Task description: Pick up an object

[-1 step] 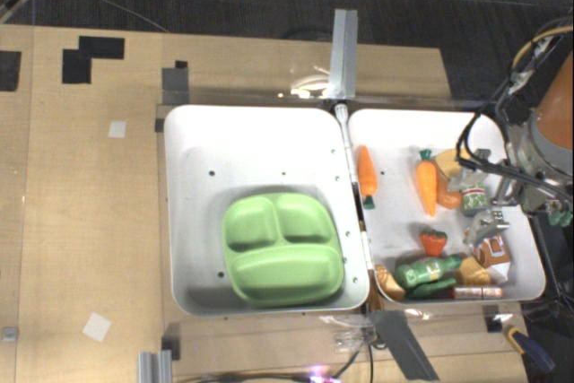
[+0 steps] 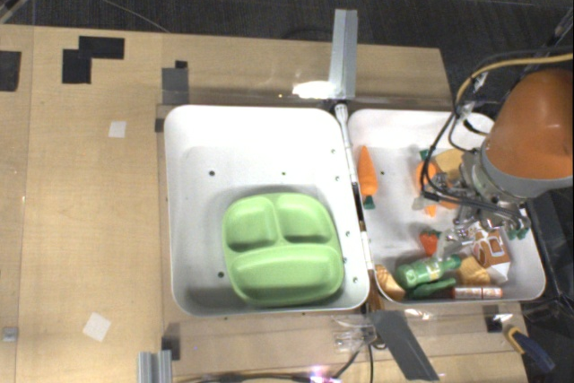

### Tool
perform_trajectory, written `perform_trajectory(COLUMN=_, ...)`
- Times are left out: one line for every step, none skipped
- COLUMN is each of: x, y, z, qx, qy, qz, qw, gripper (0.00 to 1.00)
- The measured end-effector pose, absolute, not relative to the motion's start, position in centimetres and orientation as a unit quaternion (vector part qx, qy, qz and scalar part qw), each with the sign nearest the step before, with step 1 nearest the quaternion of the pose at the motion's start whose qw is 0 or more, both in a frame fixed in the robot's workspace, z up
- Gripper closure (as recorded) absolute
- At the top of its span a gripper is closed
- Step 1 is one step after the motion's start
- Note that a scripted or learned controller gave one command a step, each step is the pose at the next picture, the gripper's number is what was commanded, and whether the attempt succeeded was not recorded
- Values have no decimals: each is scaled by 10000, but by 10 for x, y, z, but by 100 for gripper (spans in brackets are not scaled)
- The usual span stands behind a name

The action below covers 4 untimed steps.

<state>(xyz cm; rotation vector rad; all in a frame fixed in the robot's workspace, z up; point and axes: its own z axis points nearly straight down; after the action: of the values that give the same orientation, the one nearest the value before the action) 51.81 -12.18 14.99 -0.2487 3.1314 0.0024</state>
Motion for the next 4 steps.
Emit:
perform_trajectory(x=535, y=-131, z=91, qx=-539, qy=9985, qz=-14, qw=86, gripper=0)
perform_trajectory(x=560, y=-85, z=91, qx=-1059, qy=9943, qz=-19, qw=94, gripper=0)
perform_trajectory(x=551, y=-85, z=91, qx=-1144, qy=9934, qz=-20, qw=110, gripper=0)
perform_trajectory(x=518, y=-96, z=91, qx=-954, qy=9954, qz=-20, qw=130, gripper=0)
